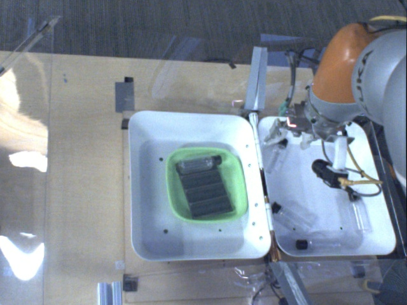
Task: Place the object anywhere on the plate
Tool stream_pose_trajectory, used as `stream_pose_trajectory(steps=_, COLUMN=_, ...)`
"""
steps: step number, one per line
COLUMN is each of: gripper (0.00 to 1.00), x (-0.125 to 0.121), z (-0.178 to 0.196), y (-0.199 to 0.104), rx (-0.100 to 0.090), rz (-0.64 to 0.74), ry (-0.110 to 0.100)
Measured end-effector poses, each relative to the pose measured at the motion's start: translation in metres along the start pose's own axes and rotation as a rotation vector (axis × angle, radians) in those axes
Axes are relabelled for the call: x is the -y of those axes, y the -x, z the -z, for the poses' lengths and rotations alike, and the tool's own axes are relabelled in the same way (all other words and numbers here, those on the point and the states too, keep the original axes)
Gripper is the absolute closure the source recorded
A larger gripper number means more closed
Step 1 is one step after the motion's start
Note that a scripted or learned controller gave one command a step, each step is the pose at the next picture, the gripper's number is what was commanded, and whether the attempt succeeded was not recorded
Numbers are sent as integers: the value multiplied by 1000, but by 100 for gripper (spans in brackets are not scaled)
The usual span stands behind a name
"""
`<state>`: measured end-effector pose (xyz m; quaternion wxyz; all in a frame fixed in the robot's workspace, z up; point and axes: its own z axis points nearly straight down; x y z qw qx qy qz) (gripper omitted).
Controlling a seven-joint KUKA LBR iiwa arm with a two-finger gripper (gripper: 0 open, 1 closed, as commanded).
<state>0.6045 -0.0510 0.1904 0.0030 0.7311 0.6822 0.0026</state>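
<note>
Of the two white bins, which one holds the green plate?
The left bin holds the green plate, which carries a dark ridged object. The right bin has none; the arm's hand hangs over it.

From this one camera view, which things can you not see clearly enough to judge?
- Claw: under the orange-banded wrist; open or shut unclear.
- Clear items in the right bin: too faint against the white to name.
- Dark ridged object on the green plate: too blurred to identify.
</note>
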Motion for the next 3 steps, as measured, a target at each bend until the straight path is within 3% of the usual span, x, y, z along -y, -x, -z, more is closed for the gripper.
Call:
stream_pose_trajectory(steps=1, gripper=0, x=-26, z=29, y=51, rx=1, rz=45, ry=2)
stream_pose_trajectory(steps=2, gripper=0, x=-25, z=92, y=117, rx=2, rz=-19, ry=3)
stream_pose_trajectory(steps=3, gripper=0, x=-15, z=117, y=143, rx=3, rz=-30, ry=4)
